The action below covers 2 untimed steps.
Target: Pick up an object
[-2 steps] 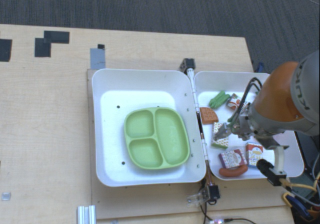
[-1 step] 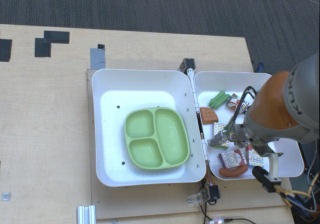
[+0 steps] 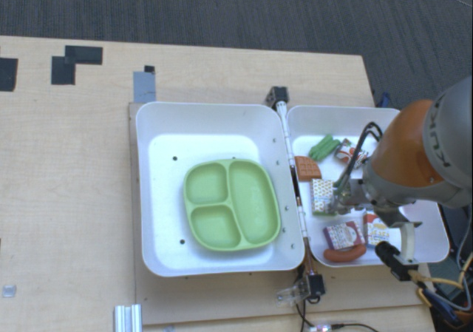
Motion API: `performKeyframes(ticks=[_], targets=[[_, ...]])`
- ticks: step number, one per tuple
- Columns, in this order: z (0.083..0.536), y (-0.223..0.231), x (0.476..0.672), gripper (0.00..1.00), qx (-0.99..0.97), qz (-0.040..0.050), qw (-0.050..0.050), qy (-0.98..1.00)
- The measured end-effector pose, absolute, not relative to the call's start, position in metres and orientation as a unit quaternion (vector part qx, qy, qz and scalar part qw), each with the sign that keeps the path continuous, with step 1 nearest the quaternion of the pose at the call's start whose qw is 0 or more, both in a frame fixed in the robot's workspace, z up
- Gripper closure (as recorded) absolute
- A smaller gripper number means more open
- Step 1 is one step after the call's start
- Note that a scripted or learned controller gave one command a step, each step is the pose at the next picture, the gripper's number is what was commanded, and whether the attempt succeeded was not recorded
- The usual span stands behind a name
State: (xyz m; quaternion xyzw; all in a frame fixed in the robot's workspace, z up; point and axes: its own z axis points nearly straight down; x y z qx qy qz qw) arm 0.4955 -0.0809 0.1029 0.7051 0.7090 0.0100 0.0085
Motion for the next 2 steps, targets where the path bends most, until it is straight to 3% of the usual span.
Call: performKeyframes(ticks=[1, 2], targets=[[0.103, -0.081, 0.495, 0.0, 0.706, 0.0097, 0.008, 0.709], [0.113, -0.079, 0.497, 1.0, 0.704, 0.0117, 0.008, 0.71]])
